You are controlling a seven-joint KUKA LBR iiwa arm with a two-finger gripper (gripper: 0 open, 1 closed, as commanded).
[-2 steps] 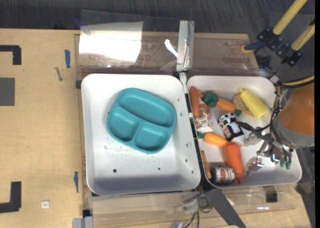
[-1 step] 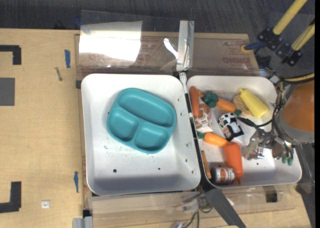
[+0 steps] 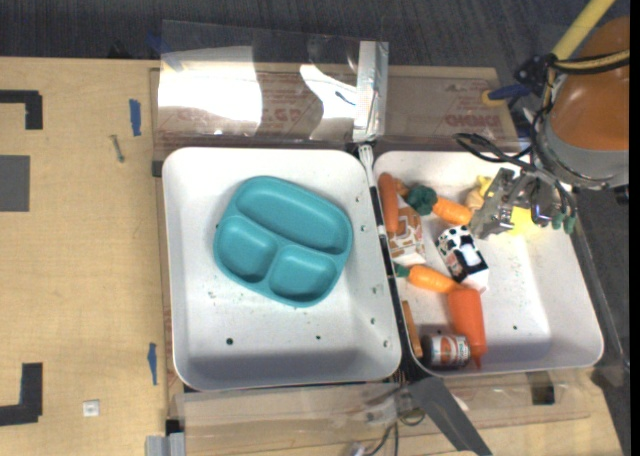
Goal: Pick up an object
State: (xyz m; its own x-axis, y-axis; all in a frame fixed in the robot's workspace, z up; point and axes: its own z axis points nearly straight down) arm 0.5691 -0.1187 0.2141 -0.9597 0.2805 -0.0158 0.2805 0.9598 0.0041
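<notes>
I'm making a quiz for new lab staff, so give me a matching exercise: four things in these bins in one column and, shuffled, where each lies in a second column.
Things:
1. teal divided plate
2. small can
3. black-and-white toy
4. gripper

Places:
A. near edge of the right bin
B. middle of the right bin
C. middle of the left bin
D. over the far part of the right bin

Pairs: 1-C, 2-A, 3-B, 4-D

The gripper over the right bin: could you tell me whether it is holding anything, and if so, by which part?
It cannot be told. The gripper sits low over the right bin near a small yellow object, but nothing is visibly between its fingers.
</notes>
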